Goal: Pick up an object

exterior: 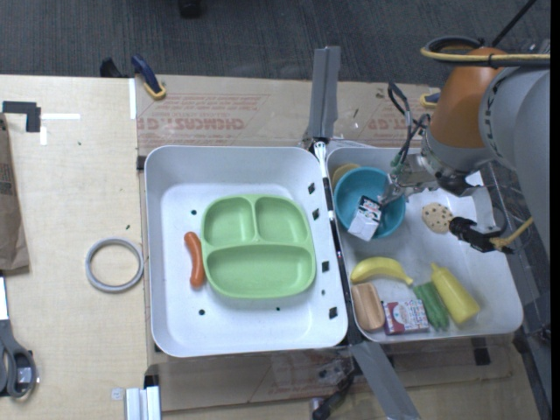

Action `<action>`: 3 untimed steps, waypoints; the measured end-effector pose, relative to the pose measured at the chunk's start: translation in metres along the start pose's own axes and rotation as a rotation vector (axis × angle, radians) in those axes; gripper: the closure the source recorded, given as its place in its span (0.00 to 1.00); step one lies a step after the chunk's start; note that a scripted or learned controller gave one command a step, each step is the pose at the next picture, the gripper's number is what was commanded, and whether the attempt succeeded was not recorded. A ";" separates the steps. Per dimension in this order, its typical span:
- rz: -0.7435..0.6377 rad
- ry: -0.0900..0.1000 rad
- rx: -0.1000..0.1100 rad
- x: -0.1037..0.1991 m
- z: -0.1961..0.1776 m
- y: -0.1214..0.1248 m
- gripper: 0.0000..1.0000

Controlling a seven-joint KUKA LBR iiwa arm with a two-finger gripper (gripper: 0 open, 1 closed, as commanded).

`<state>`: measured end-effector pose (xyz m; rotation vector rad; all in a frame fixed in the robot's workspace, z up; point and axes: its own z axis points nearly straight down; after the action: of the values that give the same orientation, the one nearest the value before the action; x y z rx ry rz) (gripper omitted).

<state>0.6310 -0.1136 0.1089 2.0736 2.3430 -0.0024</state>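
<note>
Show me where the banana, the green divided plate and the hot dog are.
banana (381,270), camera view, middle of its curve
green divided plate (259,247), camera view, ridge between compartments
hot dog (195,258), camera view, mid-length

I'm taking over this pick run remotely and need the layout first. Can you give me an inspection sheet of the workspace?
Surface: wooden bench bearing the left bin and right bin.
Job's things: green divided plate and orange sausage in the left bin; blue bowl, banana, cookie, yellow bottle, green vegetable, hot dog bun and small box in the right bin.
Clutter: tape ring, scissors, blue clamp.
Hand: hand over the bowl's rim; finger state unclear.
Cables: yellow hose by the wrist.
Surroundings: dark carpet.
</note>
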 end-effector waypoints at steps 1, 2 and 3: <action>0.020 0.003 0.002 0.045 -0.086 0.035 1.00; -0.002 0.009 0.012 0.056 -0.103 -0.014 1.00; -0.020 0.009 0.011 0.072 -0.190 -0.006 1.00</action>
<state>0.6145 -0.0409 0.2984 2.0590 2.3744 -0.0065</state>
